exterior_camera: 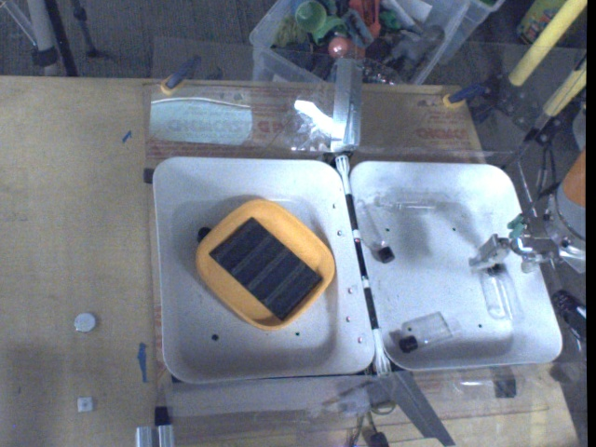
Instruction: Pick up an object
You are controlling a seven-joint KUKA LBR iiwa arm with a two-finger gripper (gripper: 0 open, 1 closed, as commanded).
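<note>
The gripper sits low over the right-hand part of the right bin, a small metallic head reaching in from the right. The view is too blurred there to tell whether it is open or closed, and nothing can be seen gripped in it. Just below it on the bin floor lies a clear tube, set roughly lengthwise toward the front wall; whether the gripper touches the tube cannot be told. The grey arm shows at the right edge, with its orange band above the wrist.

Other loose pieces lie in the same bin. A clear vial with a black cap lies near the front left corner, and a second clear piece with a black end lies close to the left wall. A faint transparent piece rests near the back, well apart from the gripper.

The left bin holds a yellow-orange rounded pad with a dark ribbed panel on its top face. It lies turned at an angle near the middle of the bin. A small black item peeks out at its back left edge.

Behind the bins lies a brown board with an upright metal strip at the seam. Beyond it stands a clear tub of coloured toys. A small white disc lies on the wooden bench, left of the bins
</note>
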